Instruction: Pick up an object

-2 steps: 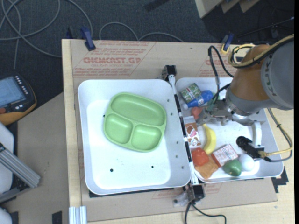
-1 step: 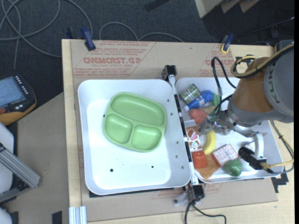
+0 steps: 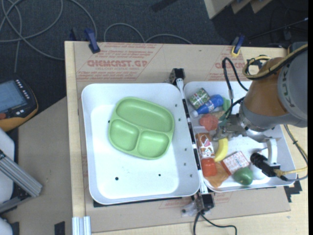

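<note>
A single fixed camera looks down at a slant from above the tabletop, far enough back to take in both white bins, the left bin and the right bin, side by side. Dark carpet and cables lie beyond the far edge. The arm enters from the right.
</note>
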`<state>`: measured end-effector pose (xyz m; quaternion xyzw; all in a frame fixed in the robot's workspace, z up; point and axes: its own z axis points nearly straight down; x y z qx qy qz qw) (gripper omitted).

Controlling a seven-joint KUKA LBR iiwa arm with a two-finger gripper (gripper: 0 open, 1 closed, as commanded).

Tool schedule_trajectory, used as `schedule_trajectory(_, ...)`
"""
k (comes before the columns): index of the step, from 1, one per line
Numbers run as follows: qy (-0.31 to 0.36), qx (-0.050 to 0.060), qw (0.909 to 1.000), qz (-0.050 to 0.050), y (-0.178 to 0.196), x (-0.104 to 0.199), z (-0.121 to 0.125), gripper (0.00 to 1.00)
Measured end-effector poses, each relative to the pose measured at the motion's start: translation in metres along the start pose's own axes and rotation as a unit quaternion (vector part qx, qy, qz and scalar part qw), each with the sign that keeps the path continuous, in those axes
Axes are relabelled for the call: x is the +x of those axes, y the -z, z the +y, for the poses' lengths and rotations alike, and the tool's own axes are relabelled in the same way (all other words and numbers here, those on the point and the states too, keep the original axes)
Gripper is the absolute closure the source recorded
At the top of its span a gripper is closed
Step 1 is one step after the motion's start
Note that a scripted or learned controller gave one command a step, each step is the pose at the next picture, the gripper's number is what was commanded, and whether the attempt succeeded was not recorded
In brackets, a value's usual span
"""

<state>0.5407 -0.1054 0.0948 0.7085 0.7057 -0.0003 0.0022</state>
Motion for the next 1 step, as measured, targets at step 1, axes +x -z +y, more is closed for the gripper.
schedule_trajectory(1,0.003,0.000,1.0000,0.002,0.0909,0.0734,0.0374,1.00)
